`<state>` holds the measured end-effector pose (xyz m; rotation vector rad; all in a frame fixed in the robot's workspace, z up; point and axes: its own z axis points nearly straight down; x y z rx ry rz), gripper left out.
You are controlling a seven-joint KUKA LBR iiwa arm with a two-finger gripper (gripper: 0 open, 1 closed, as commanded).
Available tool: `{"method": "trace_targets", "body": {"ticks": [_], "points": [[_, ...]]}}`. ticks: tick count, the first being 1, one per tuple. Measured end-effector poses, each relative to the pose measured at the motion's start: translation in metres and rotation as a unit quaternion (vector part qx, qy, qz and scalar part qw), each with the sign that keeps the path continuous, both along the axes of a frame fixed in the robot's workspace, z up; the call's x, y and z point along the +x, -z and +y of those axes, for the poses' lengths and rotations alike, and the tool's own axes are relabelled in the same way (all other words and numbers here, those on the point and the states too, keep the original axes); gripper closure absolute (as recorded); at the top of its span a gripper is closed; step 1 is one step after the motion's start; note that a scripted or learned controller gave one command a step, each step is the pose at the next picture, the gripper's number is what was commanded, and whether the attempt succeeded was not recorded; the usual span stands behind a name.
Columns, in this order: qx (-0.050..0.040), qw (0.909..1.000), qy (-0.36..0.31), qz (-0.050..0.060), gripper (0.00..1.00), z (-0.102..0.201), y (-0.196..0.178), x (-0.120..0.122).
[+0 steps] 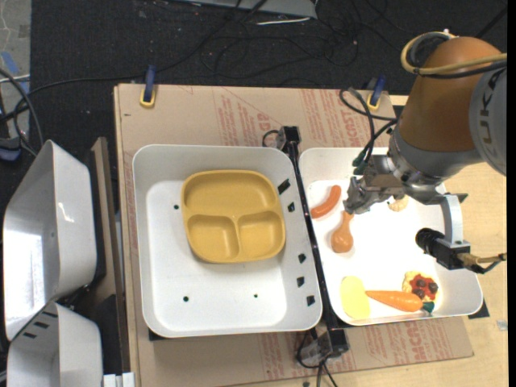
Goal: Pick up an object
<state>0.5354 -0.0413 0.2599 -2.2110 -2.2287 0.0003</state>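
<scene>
Pincer (360, 199) near divider; drumstick (343, 234) just below.

A tan bench board (242, 111) stands on dark floor (72, 39). Black cables (266, 22) trail at the far side; white tubs (48, 216) sit left.

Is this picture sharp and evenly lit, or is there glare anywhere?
Camera view: mostly sharp and evenly lit; the white bins look bright, with glare on the orange band; soft shadows lie under the yellow plate and the end effector.
</scene>
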Motion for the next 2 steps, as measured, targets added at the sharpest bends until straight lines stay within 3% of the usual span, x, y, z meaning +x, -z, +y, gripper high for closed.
{"method": "trace_targets", "body": {"ticks": [2], "points": [[-0.0003, 1.0, 0.0, 0.001, 1.0, 0.101, 0.013, -0.027]]}}
